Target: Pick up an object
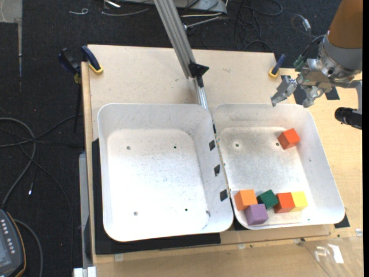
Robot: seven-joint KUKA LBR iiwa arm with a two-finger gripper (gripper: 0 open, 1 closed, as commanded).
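The right bin [323, 172] holds several small blocks. A red-orange block [289, 138] lies alone near its far right side. Along the near edge sit an orange block [246, 198], a green block [267, 198], a red block [285, 201], a yellow block [299, 199] and a purple block [256, 213]. My gripper [296, 96] hangs above the far right rim of that bin, up and slightly right of the lone red-orange block. Its fingers are spread apart with nothing between them.
The left bin [109, 172] stands beside the right one. A slanted metal pole [176, 30] rises from the gap between the bins at the back. Clamps [92, 61] grip the bench's far corners. Cables lie on the floor beyond.
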